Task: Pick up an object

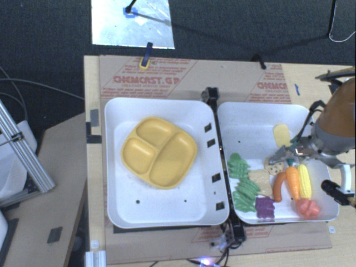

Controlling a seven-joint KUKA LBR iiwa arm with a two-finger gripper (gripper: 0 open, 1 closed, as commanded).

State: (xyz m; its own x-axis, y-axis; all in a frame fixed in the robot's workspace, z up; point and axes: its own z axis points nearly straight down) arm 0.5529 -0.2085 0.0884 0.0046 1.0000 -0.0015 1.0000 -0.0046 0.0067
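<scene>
A dark carpeted floor surrounded a pale wooden bench (55, 149), whose top was covered by a brown cardboard sheet (189, 74) printed with red lettering. Two shallow white plastic bins with rounded corners sat side by side on it, joined by a black hinged strip. The left bin (119, 204) held a smooth, glossy yellow divided plate (159, 152) with three compartments. The right bin (250, 121), taken here as the landmark, held a crowd of small toy foods along its near half: leafy green pieces (241, 179) against its left wall, a knobbly purple grape cluster (265, 207) by its near edge, a flat tan cracker (258, 177) near its middle, a smooth orange carrot (292, 181) and a ridged yellow corn cob (305, 181) lying side by side toward its right, a curved orange sausage shape (278, 187) just left of the carrot, a pinkish-red lump (307, 207) at its near right corner, and a pale yellow oval (281, 133) farther back. The grey arm with its orange band (340, 113) reached over the right wall of that bin, and the gripper (289, 153) sat low just above the carrot and corn tops, close beside the cracker; whether its jaws were apart or together could not be told. A shiny foil-like square (132, 15) lay on the floor beyond the bench.
</scene>
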